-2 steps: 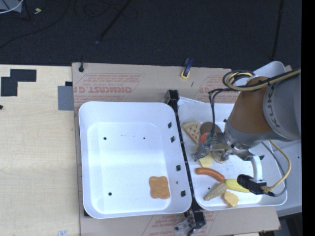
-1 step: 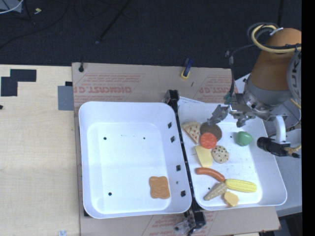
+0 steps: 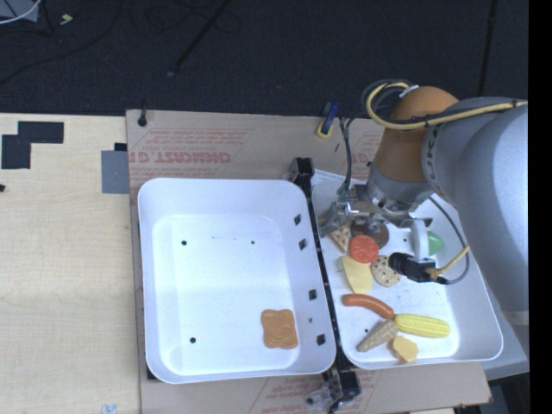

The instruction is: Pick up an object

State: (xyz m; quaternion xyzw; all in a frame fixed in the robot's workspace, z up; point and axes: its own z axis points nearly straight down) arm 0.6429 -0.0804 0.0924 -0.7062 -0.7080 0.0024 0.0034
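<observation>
Right now I read this as the reach-down step: the gripper is low over the upper part of the right bin, right of centre in the frame, hanging above the crowd of toy food. I cannot tell how its fingers stand, since the wrist and cabling cover them, and I see nothing clamped between them, so I count no object as picked up yet.

Nearest to it are a red round piece and a brown cracker-like piece, just below and beside the tool. My guess is that one of these is the target. The next move calls for a clean descent onto a single item, closing, then lifting straight up without dragging neighbours, which sit very close together.

Further down the right bin lie a yellow wedge, a speckled cookie, a sausage, a corn cob and a small yellow chunk. A green piece peeks out behind the cable.

Over in the left bin, a tan waffle-like piece sits near the lower right corner.
</observation>
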